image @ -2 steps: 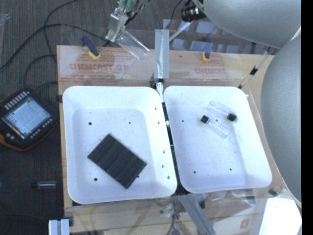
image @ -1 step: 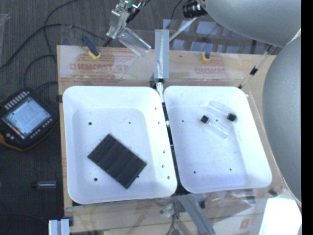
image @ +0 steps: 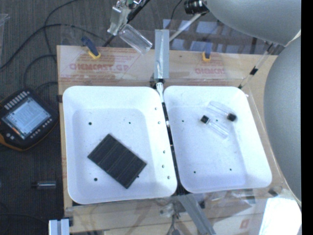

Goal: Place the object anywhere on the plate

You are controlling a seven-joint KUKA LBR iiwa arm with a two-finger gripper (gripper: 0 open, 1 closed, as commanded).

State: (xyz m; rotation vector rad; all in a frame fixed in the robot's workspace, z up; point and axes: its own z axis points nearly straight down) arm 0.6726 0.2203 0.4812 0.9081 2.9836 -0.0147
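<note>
Camera view: clear object (image: 218, 117) hard to discern in right bin (image: 254, 146).

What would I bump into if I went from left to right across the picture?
Handheld screen controller → dark ridged plate in the left white bin → metal bar between the bins → clear plastic piece with black ends in the right white bin → grey robot arm.
</note>
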